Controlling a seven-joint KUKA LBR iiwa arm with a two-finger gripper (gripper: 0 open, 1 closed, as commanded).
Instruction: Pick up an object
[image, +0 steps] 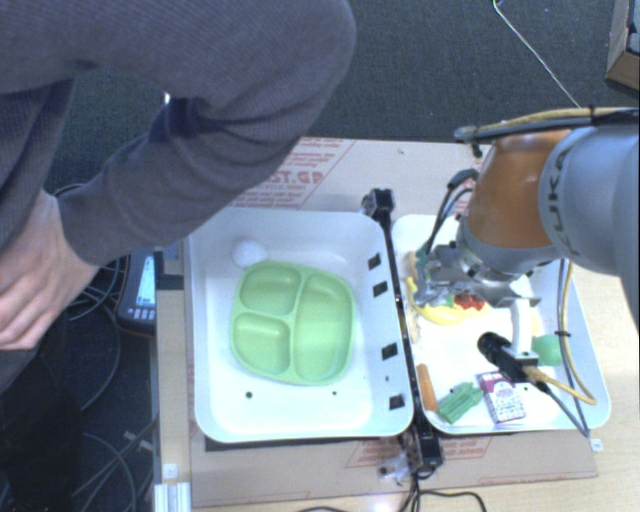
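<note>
My arm reaches in from the right, and my end effector (432, 290) sits low over the near-left part of the right bin (592, 392), close to the wall it shares with the left bin (214, 405). From above my own wrist covers the tip, so I cannot tell how far open the end effector is, or whether anything is in its hold. Just below it lies a yellow object (441, 314), touching or nearly touching it; I cannot say which. A small red object (470, 298) lies right beside the yellow one, partly under my wrist. Further toward the front of this bin, an orange stick (426, 385) lies along the left wall. A green block (458, 402) is next to it, and a dark pink packet (503, 397) is just right of the block. A white cylinder (518, 322) stands or lies near the middle, with a small green piece (547, 349) near the right wall. The left bin holds a light green divided plate (293, 322) lying flat, and a pale round thing (248, 252) is near its back corner. Both bins rest on a cardboard sheet (300, 170) on the tabletop. A person's grey sleeve (170, 100) stretches across the upper left, and their hand (28, 290) is at the left edge, well apart from the bins.
</note>
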